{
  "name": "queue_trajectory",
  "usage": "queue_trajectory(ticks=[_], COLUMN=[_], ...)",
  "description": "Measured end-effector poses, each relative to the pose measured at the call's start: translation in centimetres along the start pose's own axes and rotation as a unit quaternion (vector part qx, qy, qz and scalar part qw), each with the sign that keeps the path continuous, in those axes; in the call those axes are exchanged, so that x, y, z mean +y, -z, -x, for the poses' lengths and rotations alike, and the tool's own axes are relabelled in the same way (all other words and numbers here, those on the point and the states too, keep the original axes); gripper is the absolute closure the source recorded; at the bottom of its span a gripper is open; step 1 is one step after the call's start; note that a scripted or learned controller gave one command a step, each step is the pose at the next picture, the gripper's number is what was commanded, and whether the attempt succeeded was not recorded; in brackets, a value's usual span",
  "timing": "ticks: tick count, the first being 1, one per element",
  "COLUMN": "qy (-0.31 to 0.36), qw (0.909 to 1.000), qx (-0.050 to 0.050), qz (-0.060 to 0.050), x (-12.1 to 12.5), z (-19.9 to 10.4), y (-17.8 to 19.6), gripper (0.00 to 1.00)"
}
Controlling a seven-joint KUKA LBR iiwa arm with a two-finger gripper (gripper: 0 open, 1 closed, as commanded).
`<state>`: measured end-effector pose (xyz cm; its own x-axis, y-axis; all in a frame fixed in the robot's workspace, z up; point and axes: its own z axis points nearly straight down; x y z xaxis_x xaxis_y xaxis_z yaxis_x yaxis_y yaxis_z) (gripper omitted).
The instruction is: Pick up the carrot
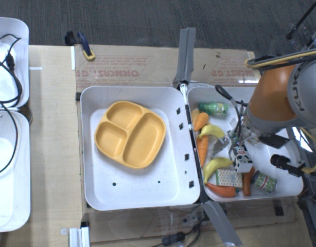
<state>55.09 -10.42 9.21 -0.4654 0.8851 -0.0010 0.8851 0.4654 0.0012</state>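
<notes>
Two carrots lie along the left side of the right bin (297,192): a short one (200,121) near the back and a longer one (203,149) below it, with a yellow banana (212,131) between them. A thin orange piece (247,182) lies near the front. My gripper (239,147) hangs low over the middle of the right bin, right of the longer carrot and just above a small white and black box (244,161). I see nothing held in it.
The right bin also holds a green bottle (213,107), a second banana (218,164), a patterned packet (229,178), a red-orange long item (221,190) and a green can (264,182). A yellow divided plate (129,134) sits in the left bin (91,189).
</notes>
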Motion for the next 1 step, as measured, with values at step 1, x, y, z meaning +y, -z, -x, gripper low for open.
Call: queue_trajectory(ticks=[1], qy=[-0.003], qw=[1.0], qx=[0.0], qz=[0.0], x=[-0.05], z=[0.1], y=[0.85], gripper=[1.0])
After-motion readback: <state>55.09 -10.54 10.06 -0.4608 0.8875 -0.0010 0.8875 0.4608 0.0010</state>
